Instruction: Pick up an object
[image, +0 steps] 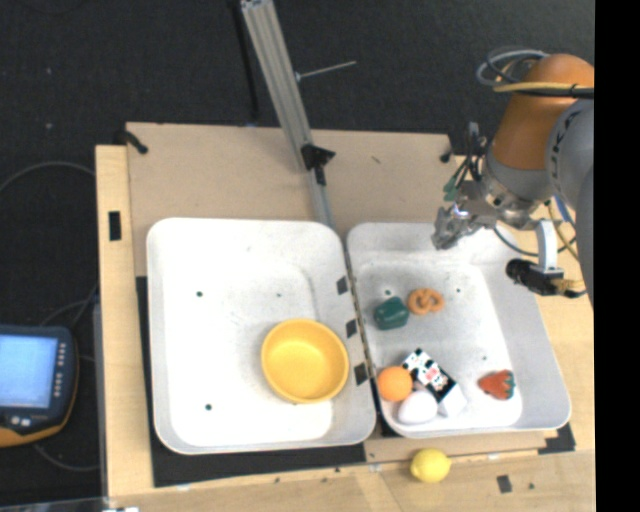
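Green toy (391, 313) near the middle of the right bin (520, 330), just beside an orange ring toy (425, 300). Easy to knock one while reaching for the other, and so grab nothing. Gripper (450, 228) hanging over the bin's back edge, pointing down, apart from both toys. Open or shut: cannot tell.

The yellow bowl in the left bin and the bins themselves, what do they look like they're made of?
The yellow bowl looks like molded plastic: uniform saturated colour, smooth wall, soft sheen, though glazed ceramic can't be ruled out. The left bin and right bin look like thin formed white plastic, matte, with rounded corners and faint grey scuffing.
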